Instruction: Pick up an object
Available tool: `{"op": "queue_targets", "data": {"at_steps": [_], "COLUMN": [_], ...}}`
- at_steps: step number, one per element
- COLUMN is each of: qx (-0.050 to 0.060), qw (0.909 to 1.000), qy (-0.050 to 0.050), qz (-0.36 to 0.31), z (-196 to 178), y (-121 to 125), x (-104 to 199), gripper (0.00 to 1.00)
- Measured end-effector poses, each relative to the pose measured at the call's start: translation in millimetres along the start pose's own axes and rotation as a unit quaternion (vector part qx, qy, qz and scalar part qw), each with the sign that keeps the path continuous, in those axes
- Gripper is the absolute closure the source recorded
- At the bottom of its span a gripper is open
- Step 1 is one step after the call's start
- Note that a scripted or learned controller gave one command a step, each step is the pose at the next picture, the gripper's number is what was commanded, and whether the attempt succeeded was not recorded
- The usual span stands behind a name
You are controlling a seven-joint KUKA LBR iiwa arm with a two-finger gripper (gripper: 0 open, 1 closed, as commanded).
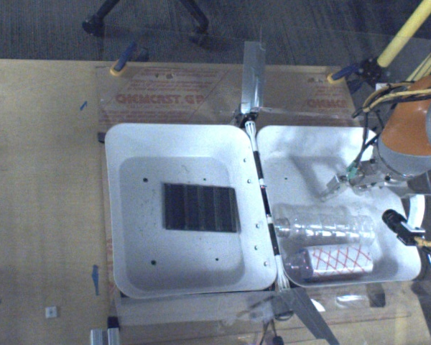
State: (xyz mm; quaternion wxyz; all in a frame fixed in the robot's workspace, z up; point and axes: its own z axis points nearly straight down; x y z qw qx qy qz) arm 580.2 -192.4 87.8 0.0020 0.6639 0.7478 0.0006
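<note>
Red-checked can (340, 261) lying on its side at near edge of right bin (294, 146), touching clear plastic bottle (323, 228) lying just behind it. Fingers (337, 185) hanging over middle of right bin, farther back than bottle, apart from both objects; nothing showing between them, opening too small to tell. Left bin (129, 149) sitting beside it on table (43, 192), holding dark ribbed rectangular piece (200, 208) flat at its centre. Arm (409, 131) reaching in from right.
</note>
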Motion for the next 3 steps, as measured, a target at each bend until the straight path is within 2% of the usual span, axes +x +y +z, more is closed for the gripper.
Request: {"op": "queue_targets", "data": {"at_steps": [1, 2, 3], "qx": [-0.001, -0.004, -0.002], "qw": [0.9998, 0.9986, 1.0], "qy": [0.0, 0.0, -0.001], "qz": [0.018, 0.054, 0.006], "z": [-0.3, -1.2, -0.2], "y": [1.2, -48.5, -11.2], "x": [13.1, 65.8, 5.8], "gripper": [0.0, 0.0, 0.0]}}
